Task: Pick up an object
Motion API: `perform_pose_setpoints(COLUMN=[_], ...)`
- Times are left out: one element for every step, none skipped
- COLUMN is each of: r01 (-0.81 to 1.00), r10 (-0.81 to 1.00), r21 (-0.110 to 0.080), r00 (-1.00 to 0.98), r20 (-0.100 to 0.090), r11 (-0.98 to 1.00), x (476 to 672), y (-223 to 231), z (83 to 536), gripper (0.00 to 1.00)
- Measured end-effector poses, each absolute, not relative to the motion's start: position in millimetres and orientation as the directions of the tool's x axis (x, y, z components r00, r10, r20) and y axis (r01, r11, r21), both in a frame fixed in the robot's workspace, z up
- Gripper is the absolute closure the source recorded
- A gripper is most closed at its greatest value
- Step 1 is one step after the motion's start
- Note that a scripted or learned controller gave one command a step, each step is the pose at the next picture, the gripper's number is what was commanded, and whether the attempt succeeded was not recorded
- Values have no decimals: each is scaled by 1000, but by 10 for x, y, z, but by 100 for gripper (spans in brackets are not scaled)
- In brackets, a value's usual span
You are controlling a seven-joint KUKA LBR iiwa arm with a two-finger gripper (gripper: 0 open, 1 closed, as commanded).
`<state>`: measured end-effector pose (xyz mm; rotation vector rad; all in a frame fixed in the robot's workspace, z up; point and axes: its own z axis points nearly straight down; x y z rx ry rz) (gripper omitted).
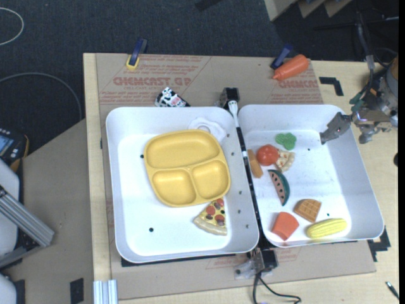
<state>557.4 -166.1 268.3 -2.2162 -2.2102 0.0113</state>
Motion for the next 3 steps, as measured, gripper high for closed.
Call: perform_pose_setpoints(r01=[1000, 1000, 1000], r10=[1000, 1000, 1000], r21=[-1, -6, -6], r00=[0, -1, 1], r20=[1, 2, 2], r11=[0, 1, -1], x=[5595, 5662, 5597], y=[-1659, -1637, -1641], z=[2747, 2294, 1848], gripper=[0, 0, 0])
